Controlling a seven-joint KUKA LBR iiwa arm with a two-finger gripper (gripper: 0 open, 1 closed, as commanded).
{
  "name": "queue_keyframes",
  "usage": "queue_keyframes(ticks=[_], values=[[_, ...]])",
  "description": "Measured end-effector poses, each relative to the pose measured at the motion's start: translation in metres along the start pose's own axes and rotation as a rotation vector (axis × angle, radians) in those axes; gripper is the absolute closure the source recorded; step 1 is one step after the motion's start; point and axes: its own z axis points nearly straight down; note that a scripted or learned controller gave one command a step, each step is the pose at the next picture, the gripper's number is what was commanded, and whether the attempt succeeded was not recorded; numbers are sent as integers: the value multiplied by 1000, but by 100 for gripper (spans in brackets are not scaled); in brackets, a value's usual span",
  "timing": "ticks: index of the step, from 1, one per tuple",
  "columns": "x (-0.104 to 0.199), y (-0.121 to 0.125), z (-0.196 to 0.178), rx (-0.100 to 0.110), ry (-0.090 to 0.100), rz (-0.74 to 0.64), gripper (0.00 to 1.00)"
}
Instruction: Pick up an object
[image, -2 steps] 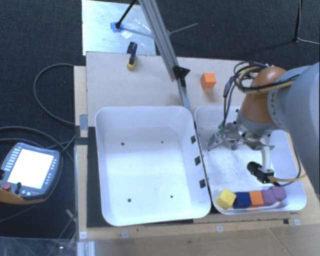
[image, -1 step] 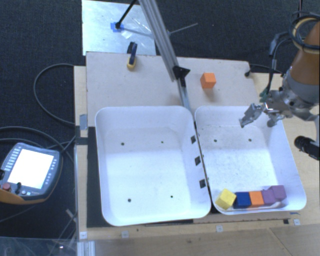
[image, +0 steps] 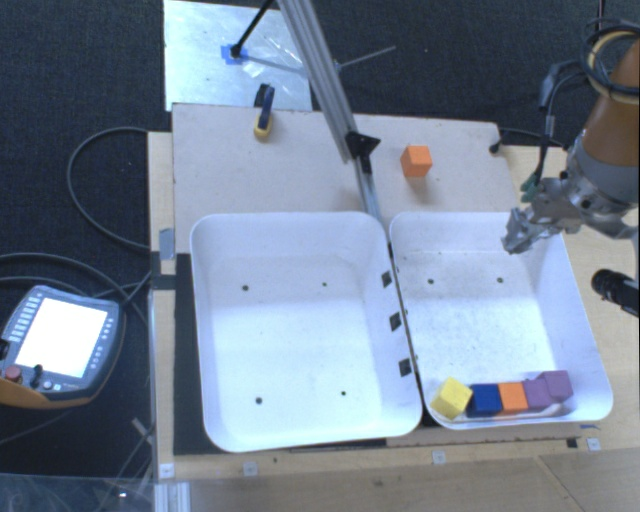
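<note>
Five blocks (image: 505, 396) crowd right bin (image: 480, 310) near edge | fingers (image: 520, 238) blurred, state unclear

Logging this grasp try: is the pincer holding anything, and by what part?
Nothing shows in the pincer; it hangs over the right bin's far corner, apart from the blocks along the near wall.

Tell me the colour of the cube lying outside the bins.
Orange: the cube sits on the board behind the right bin, in the camera view.
</note>
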Motion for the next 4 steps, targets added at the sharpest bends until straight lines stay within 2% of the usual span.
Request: queue_keyframes(ticks=[1,2,3,4], values=[[63,28,67,9,5,-2,100],[119,16,112,10,5,0,100],[115,17,109,5,2,7,0],[31,-17,109,7,-1,18,0]])
